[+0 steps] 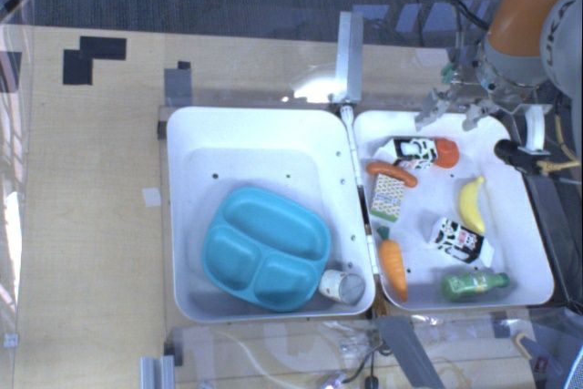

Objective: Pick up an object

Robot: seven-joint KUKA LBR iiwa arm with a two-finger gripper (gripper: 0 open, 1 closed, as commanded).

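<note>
Gripper (pixel 453 109) hung at the upper right of the frame, above the back rim of the right bin (pixel 537 250). Fingers spread wide, nothing between them, pointing down toward the bin's far edge.

Right bin held the pickable things, loosely scattered: a black-and-white carton (pixel 414 151) with a red-orange piece (pixel 445 153) touching it at the back, a sausage (pixel 393 172) just below, a checked packet (pixel 388 196) under that. Banana (pixel 471 205) lay lengthwise near the right wall; a second black-and-white carton (pixel 457 241) sat below it. Carrot (pixel 393 269) ran along the left wall, green bottle (pixel 474 285) on its side at the front edge.

Left bin (pixel 196 141) carried a blue divided plate (pixel 264 248) and a small cup (pixel 342 286) tipped in the lower right corner, touching the plate.

Judgement: nearest target was the carton cluster at the back, almost below the fingers (crowded, though: three things touching or nearly so). Banana had more open floor around it and looked the cleaner grasp. Carrot and bottle hugged the walls, leaving little room for a finger on the wall side.
</note>
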